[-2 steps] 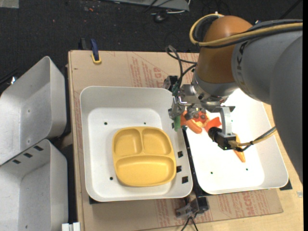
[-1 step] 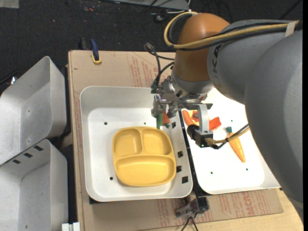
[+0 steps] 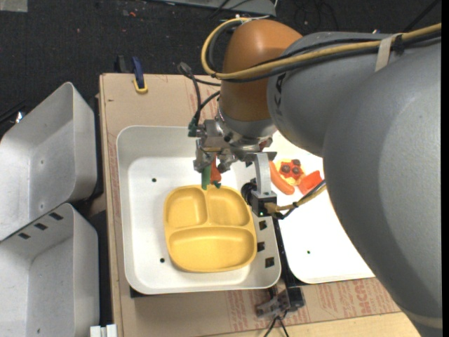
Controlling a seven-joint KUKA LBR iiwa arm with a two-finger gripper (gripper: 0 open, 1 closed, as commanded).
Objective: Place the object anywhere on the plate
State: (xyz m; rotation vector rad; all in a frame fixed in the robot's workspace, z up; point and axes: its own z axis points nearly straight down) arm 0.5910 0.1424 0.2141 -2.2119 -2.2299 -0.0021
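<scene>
Item: a small object (image 3: pixel 210 179), green with an orange-red part, was seen at the far rim of the plate (image 3: pixel 209 229), directly beneath the end effector (image 3: pixel 212 166). It appeared to be pinched between the fingers, though the parts were small and partly shadowed, so the hold was recorded as probable only. The object hung at the plate's upper edge, above the boundary of the two smaller compartments.

Plate: yellow, three compartments, was laid in the left white bin (image 3: pixel 140 209), nearer its front.

Right white bin (image 3: pixel 330 244): orange toy pieces (image 3: pixel 295 176), one with dark spots, were lying near its far edge, just beside the arm (image 3: pixel 337 83).

Arm: grey, with an orange section above the wrist, was extended from the right over both bins.

Worktop (image 3: pixel 116 118): tan, bearing both bins.
</scene>
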